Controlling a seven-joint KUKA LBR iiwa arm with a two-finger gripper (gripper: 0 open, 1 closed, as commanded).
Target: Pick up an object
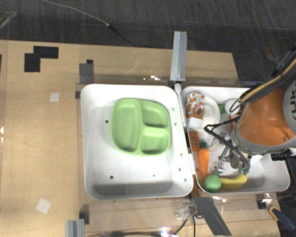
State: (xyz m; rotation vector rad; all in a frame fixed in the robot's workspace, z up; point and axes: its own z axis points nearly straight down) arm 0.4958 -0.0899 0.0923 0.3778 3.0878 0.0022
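— Where do we see the arm (266, 120)?
— Bent down into the right bin (281, 174), gripper (233, 158) low above the banana (234, 181) and carrot (203, 162).
— Fingers?
— We cannot tell.

**Colours and patterns of the bench scene**

Bench (34, 147): pale tan wood grain, with black square marks at 10 o'clock. Left bin (96, 132) and right bin (276, 174): plain white. Divided tray (138, 125): uniform light green. Carrot (203, 162): orange with a green top. Round fruit (212, 182): green. Banana (234, 181): yellow. Packet (195, 106) at 12 o'clock in the right bin: brown and white print. Arm (266, 120): orange band, grey casing. Floor (138, 9): dark grey, finely ribbed.
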